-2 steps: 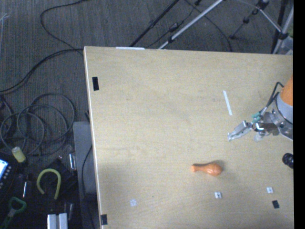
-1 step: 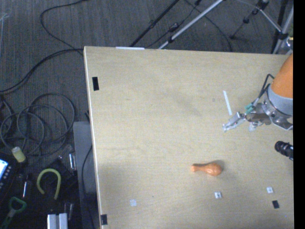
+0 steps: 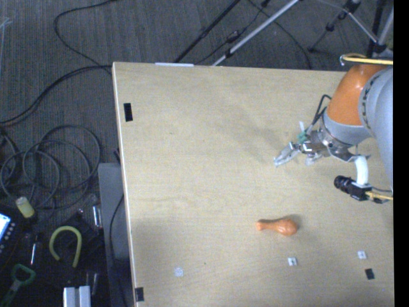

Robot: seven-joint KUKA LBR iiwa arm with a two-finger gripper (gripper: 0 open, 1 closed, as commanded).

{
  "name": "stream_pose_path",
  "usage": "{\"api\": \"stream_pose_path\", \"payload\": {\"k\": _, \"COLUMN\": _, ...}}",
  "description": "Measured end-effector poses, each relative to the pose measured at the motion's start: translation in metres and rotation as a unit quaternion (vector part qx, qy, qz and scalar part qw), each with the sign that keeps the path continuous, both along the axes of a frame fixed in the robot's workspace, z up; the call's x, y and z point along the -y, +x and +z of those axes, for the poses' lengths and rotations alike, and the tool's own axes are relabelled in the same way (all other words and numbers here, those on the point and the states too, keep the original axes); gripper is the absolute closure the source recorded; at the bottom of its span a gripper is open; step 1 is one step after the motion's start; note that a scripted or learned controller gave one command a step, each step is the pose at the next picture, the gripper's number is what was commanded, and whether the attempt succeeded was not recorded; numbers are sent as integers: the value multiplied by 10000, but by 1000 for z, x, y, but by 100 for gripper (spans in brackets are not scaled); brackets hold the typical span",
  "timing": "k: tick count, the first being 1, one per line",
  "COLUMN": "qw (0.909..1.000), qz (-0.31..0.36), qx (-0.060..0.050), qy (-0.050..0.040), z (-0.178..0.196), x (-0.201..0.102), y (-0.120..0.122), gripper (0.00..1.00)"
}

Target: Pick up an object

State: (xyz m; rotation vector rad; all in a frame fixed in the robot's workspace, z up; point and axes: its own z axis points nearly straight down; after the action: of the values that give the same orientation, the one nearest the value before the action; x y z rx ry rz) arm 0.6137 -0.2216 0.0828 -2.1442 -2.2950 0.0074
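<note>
The orange pear-shaped object (image 3: 278, 226) lies on the bench at 6 o'clock from the gripper (image 3: 285, 156), well apart; fingers spread, grasping nothing.

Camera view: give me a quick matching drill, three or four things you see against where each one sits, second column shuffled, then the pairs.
Things:
1. orange object
2. gripper
3. black rectangular mark
4. yellow-green U-shaped item

Places:
A. on the floor, left of the bench
B. lying on the bench top, low in the view, below the gripper
C. above the bench at right, at the end of the arm
D. near the bench's upper left corner

Pairs: 1-B, 2-C, 3-D, 4-A
</note>
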Motion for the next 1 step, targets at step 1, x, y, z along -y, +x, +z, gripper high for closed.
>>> {"api": "stream_pose_path", "payload": {"k": 1, "qw": 10000, "qz": 90, "qx": 18, "qy": 2, "z": 1, "x": -29, "y": 52, "gripper": 0}}
